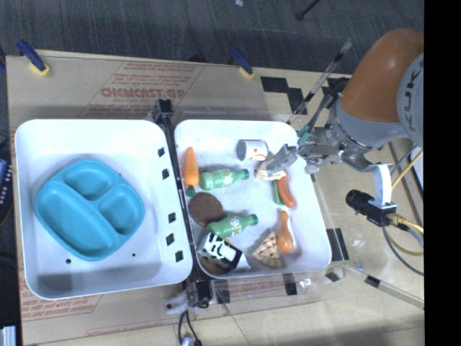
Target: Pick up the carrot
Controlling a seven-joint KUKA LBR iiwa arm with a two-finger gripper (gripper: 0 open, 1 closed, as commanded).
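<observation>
Orange carrot (190, 167) by bin's left wall, gripper (276, 163) well right.

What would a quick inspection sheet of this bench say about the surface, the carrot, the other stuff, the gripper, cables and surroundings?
Surface: two white bins side by side, left bin and right bin, on a cardboard sheet.
Job's thing: carrot lies at the right bin's left wall, untouched.
Clutter: right bin also holds two green bottles, a can, a brown disc, a pizza slice, a drumstick and a hot dog; the left bin holds a blue divided tray.
Gripper: gripper at the right bin's upper right, apart from the carrot.
Cables: yellow cable right of the bins.
Surroundings: blue clamps on the bench's far edge; dark floor.
</observation>
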